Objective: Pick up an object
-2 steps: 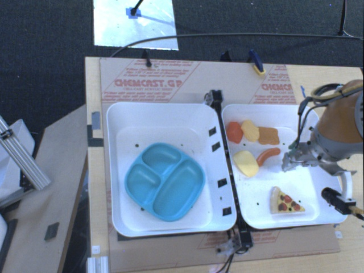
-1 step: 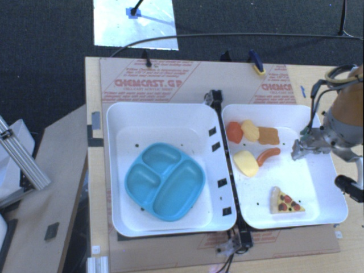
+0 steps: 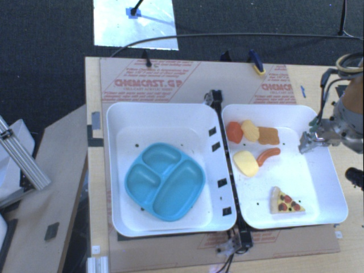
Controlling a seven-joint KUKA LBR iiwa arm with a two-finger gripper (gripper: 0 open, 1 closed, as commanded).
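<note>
The gripper [image 3: 305,143], its state untellable, hovered right of the sausage [image 3: 268,155], likely light, stiff, and best pinched across its middle.

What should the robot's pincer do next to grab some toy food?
Probably slide left and lower toward the sausage. The pincer sits at the right side of the right bin, with nothing between its fingers. The sausage looks like the closest food, with bare bin floor between it and the pincer. The pizza slice lies farther off, nearer the front.
</note>
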